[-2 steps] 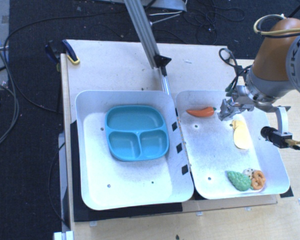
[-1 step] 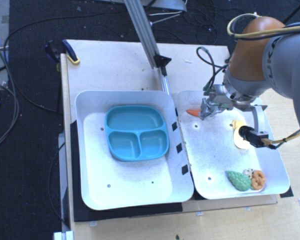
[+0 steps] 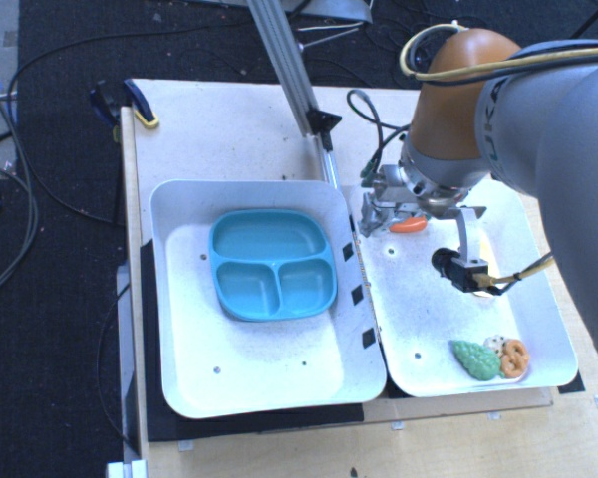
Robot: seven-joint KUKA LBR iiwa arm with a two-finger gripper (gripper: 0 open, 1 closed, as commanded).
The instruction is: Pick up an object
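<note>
While a blue divided plate [image 3: 274,264] lies in the left bin [image 3: 179,366], left of centre, the arm's gripper [image 3: 381,214] hangs low over the upper left of the right bin [image 3: 538,307]. A small orange object [image 3: 410,225] sits just right of it, touching or nearly so; I cannot tell how wide the fingers stand. Lower right lie a green piece [image 3: 475,358] and an orange pretzel-like piece [image 3: 513,358], touching.

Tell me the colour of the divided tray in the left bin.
Light blue; the divided tray shows plainly in the camera view.
</note>
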